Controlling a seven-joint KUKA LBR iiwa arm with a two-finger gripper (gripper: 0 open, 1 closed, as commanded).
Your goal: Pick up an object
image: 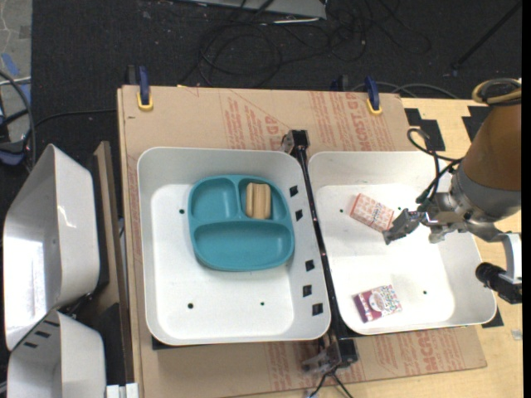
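Glossy teal plastic tray, smooth white plastic bins, matt cardboard bench top, wooden block

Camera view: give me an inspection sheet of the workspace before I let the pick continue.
Surface: cardboard-covered bench bearing two white bins, left bin and right bin, side by side.
Job's things: pink-and-white packet in the right bin's upper part; purple-and-white packet near its front edge; teal divided plate in the left bin, with a tan wooden block in its upper right compartment.
Clutter: nothing seen in the bins beyond these.
Grippers: gripper low over the right bin, just right of the pink-and-white packet; nothing seen between its jaws.
Cables: black cables on the floor behind the bench.
Surroundings: dark floor; white tubs at the left; clamps on the bench's back edge.
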